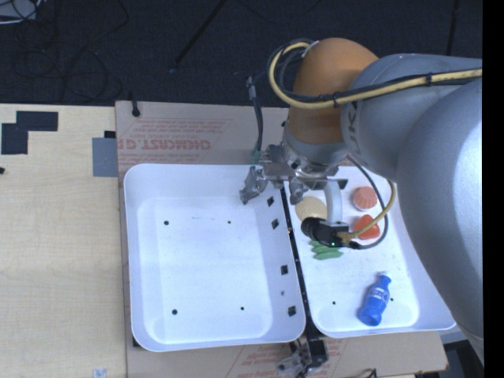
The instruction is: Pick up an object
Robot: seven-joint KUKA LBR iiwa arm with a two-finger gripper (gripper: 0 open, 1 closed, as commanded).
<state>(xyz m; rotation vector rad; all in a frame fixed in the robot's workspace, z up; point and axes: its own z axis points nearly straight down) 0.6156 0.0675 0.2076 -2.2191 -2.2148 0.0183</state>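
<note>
Single high camera, slanted down over bins (205, 333).

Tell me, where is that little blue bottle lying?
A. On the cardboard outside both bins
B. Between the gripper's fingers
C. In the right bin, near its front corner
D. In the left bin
C: the blue bottle lies on the floor of the right bin, well apart from the gripper.

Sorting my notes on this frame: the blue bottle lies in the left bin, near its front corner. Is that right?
Not quite. The blue bottle lies in the right bin, near its front corner, as the camera view shows. The left bin holds no bottle.
</note>
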